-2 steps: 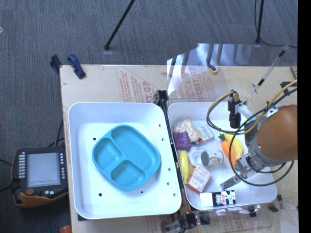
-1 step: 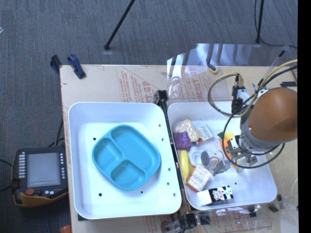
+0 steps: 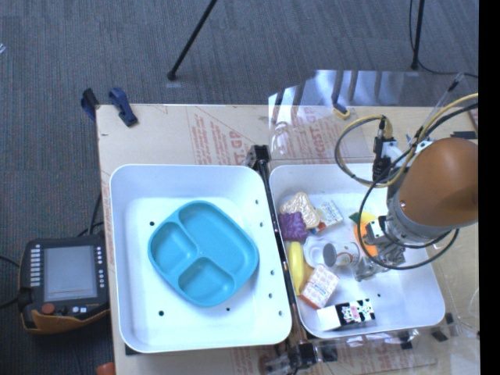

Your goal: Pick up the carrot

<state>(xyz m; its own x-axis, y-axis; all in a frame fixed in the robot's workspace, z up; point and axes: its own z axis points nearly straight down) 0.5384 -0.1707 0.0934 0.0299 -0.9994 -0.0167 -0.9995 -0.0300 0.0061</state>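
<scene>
Roughly: left bin (image 3: pixel 125 209) holds a blue divided plate (image 3: pixel 203 252); right bin (image 3: pixel 426 307) holds the clutter. Arm (image 3: pixel 437 186) is down over its right side, approach step. Gripper (image 3: pixel 373 258) sits low beside an orange carrot (image 3: pixel 364 231), mostly hidden under the wrist. Gripper state: cannot tell. Next, centre on it and close.

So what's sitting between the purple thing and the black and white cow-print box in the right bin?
In the camera view, between the purple item and the cow-print box lie the yellow banana and a red-and-white packet.
</scene>
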